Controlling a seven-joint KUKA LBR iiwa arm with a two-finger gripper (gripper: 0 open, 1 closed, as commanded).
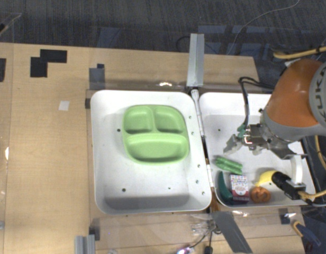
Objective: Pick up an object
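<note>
**A:** Pincer (236, 141) status?

**B:** It's low over the right bin (220, 114), above bare floor. Can't tell at this resolution whether it's spread or closed. No object visibly in it, and nothing visibly touching it.

**A:** So the pick isn't done.

**B:** That's my read. Every object lies in a bin, so grasp and lift are both left.

**A:** Candidates, closest first?

**B:** Green piece (227, 164) is just beside the pincer, toward the bin's front wall. It looks apart from the pincer, not touching. Beyond it is the small printed box (238, 184), with a dark teal item (222, 183) against it on the divider side. The yellow piece (265, 177) and the brown-red ball (261, 194) lie further back on the pincer's wrist side, near the front wall. The ball is just beside the box.

**A:** Other bin?

**B:** Left bin (107, 157) is across the divider, well apart from the pincer. It holds a green compartment tray (155, 133), flat and roughly central.

**A:** Best target?

**B:** My guess is the green piece. It's nearest and has clear floor on the pincer's side. The front-wall cluster is crowded, so there's a risk of a bad grip there.
</note>
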